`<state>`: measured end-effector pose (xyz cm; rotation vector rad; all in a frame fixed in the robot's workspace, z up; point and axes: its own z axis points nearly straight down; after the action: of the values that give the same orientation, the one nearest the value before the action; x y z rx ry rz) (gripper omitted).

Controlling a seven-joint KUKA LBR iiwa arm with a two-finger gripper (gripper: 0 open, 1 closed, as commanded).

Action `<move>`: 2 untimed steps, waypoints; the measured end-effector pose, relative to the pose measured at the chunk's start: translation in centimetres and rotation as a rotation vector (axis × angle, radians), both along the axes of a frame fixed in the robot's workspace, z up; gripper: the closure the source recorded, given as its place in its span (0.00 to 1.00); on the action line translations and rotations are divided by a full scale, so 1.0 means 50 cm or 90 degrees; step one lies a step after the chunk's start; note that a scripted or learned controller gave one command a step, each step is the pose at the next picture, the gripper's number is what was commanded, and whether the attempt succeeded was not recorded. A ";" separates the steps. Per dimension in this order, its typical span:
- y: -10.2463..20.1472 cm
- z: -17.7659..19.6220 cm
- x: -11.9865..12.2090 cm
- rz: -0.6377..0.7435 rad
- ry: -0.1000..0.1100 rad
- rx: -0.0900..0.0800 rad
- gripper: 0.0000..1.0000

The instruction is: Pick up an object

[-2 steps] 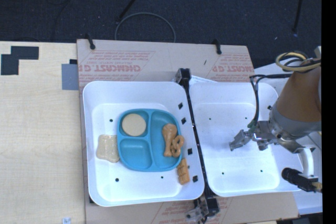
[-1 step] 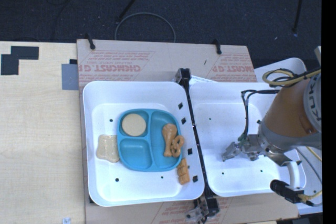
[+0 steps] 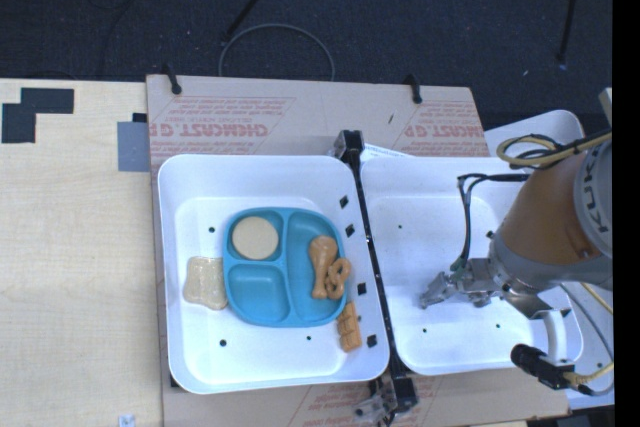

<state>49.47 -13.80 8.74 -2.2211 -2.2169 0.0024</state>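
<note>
A blue divided tray [image 3: 262,297] lies in the left bin [image 3: 190,185]. A round tan cookie [image 3: 254,237] sits in its upper left compartment and a brown pretzel-like piece [image 3: 328,267] in its right compartment. A pale bread-like piece [image 3: 205,282] lies on the bin floor left of the tray. A small orange-brown piece [image 3: 348,326] lies just below the tray's right corner. My gripper [image 3: 440,291] hangs low over the right bin [image 3: 420,355], far from all these objects, with nothing seen between its fingers.
A black divider [image 3: 366,255] runs between the two bins. The arm's grey and orange body [image 3: 560,215] covers the right bin's right side. Cardboard [image 3: 310,115] lies under the bins, and a light wooden bench top [image 3: 70,265] extends to the left.
</note>
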 end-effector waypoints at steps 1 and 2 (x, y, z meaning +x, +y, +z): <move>-0.002 0.023 0.001 -0.004 -0.001 0.000 1.00; -0.009 0.112 0.015 0.002 -0.002 -0.001 1.00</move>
<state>50.24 -14.23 14.35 -2.2205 -2.2226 -0.0004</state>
